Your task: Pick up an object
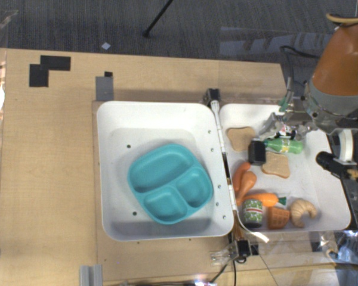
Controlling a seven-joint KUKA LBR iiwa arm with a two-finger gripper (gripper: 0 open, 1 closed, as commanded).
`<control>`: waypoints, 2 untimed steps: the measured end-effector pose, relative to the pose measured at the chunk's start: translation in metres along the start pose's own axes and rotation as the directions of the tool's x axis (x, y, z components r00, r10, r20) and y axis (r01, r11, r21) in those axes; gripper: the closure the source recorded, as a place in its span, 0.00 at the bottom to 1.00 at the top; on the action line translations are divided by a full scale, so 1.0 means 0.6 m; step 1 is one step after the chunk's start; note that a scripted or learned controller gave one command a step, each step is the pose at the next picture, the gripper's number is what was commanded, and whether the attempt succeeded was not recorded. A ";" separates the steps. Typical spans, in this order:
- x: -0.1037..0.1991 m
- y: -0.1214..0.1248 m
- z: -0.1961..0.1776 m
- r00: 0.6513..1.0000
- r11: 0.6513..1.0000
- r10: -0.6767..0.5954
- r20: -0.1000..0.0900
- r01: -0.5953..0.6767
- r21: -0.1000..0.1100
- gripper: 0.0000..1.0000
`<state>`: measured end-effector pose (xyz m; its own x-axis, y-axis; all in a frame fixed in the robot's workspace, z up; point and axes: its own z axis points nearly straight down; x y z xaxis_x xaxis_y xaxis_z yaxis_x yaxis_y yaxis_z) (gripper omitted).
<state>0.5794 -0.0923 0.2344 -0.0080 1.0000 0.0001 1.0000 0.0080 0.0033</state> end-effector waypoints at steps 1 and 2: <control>-0.013 -0.007 0.230 0.979 0.979 -0.206 0.003 0.206 -0.007 0.00; 0.003 -0.109 0.236 0.974 0.974 -0.225 0.012 0.226 -0.022 0.00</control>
<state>0.5145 -0.0910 0.0923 -0.2331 0.9724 -0.0123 0.9721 0.2334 0.0250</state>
